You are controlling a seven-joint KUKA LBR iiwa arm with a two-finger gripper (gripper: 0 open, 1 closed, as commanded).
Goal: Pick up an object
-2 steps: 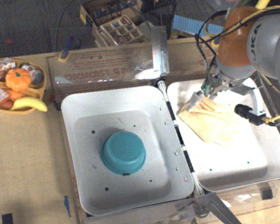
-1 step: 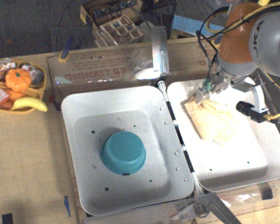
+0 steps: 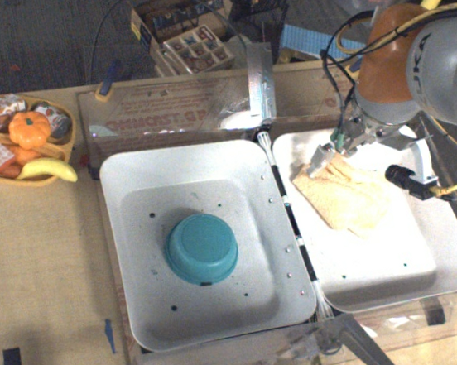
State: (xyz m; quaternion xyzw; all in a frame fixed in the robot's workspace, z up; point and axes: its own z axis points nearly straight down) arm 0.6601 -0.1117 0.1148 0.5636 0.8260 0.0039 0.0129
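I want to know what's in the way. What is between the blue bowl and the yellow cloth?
In the camera view, bare white bin floor and the two bins' touching rims lie between the blue bowl and the yellow cloth.

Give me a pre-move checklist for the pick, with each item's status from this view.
1. Target in reach: the cloth lies in the right bin, under the arm's side of the bench. Ok.
2. Gripper position: at the cloth's upper left corner, over the right bin. Ok.
3. Grasp on the cloth: contact at the fingertips is too small to make out. Cannot tell.
4. Cloth free of other things: nothing rests on it. Ok.
5. Bowl out of the way: it sits in the left bin, apart from the gripper. Ok.
6. Cable clear of the cloth: it hangs beside the wrist, over the right bin's edge. Ok.
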